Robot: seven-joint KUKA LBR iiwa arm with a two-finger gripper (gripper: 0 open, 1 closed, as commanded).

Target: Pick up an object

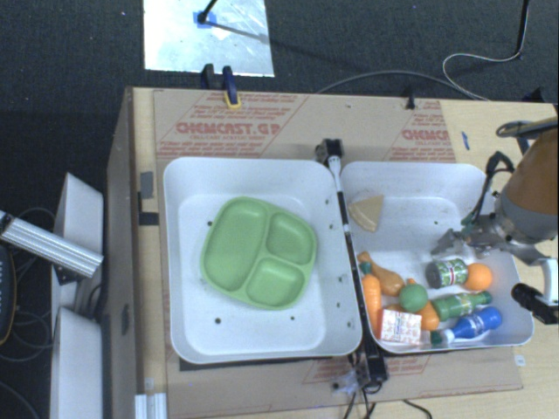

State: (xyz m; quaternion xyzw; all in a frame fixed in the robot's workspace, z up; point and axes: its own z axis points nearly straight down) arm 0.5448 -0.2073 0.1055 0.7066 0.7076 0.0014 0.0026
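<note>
The right bin (410,190) holds a heap of small items along its near side: a small green-labelled can (448,272), an orange ball (478,276), a green ball (414,297), a green bottle (460,305), a blue bottle (467,326), a red and white box (401,326) and an orange carrot (373,297). A tan wedge (368,211) lies apart at the bin's far left. My gripper (460,240) hangs low at the bin's right side, just above and behind the can and the orange ball. Nothing shows in its grasp.
The left bin (188,190) carries a green divided plate (259,251). A black divider rail (347,234) runs between the two bins. The arm's orange band (533,186) stands over the right bin's right wall. A cable (489,55) lies on the floor behind.
</note>
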